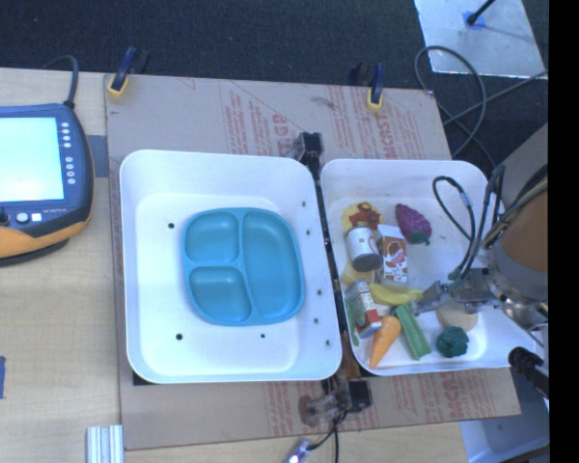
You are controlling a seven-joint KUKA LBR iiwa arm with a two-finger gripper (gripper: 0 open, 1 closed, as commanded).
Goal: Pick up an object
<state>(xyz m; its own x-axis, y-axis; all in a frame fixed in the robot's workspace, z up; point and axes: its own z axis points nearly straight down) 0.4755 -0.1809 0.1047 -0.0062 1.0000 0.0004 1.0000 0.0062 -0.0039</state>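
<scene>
Camera view, from the near edge of the counter (48,355) outward: my end effector (442,300) sits low in the right bin (468,177), reaching in from the right over the clutter at that bin's front. I cannot tell whether its fingers are spread or pressed together; nothing is visibly pinched between them.

Nearest in the right bin lie a carrot (385,340), a green stick-shaped piece (412,334) just beside it, and a dark teal lump (453,341). A pale round object (457,316) rests directly under my wrist. A banana (396,295) lies just left of the end effector, close to touching. A small bottle (365,309) lies beside the carrot.

Farther back: a grey can (363,250) on its side, a small printed carton (394,258), and a purple grape cluster (414,222).

The left bin (145,177) holds a blue divided plate (243,264), lying flat.

A teach pendant (29,177) rests at the counter's far left.
</scene>
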